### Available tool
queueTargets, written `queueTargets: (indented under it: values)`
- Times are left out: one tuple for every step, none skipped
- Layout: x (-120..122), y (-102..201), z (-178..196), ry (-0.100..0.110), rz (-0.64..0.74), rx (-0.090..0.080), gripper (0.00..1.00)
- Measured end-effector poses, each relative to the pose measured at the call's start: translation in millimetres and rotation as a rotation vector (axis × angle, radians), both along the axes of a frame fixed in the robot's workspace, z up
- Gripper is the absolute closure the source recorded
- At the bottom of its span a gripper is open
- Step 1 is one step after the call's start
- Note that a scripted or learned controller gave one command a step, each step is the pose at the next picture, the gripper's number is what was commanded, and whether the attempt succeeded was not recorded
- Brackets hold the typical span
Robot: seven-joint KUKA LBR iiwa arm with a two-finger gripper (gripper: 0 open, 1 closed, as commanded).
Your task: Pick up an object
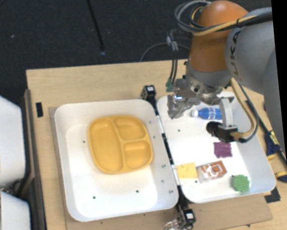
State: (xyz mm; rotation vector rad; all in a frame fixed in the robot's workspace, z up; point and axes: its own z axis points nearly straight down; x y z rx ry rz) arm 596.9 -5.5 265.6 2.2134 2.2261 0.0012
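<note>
a grey kuka arm (pixel 216 34) with an orange band reaches in over the right bin (pixel 197 144), its gripper (pixel 176 106) hanging above the bin's far left corner, close to the wall shared with the left bin (pixel 80 194). whether the gripper is open or closed cannot be told from this slant, and nothing is seen held in it.

the nearest candidate is a small blue-and-white bottle (pixel 207 113), lying on its side just beside the gripper, toward the arm. it looks light, stiff and smooth, so it is likely to roll or slip. a hold across the middle of its body, square to its long axis, seems the safest.

nearer the camera lie a purple lump (pixel 223 149), a flat yellow card (pixel 186 171) touching an orange-and-white packet (pixel 212 171), and a green knobbly ball (pixel 240 182). the ball and the lump look soft and grippy, easy to pinch from above. the card and the packet lie flat and offer little to seize.

a yellow divided tray (pixel 120 142) sits alone in the left bin, broad and rigid, probably graspable only by its rim.
</note>
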Motion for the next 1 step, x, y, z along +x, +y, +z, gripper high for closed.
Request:
queueTargets:
  values:
    - [17.6,48.6,3.4,0.000,0.002,0.002,1.00]
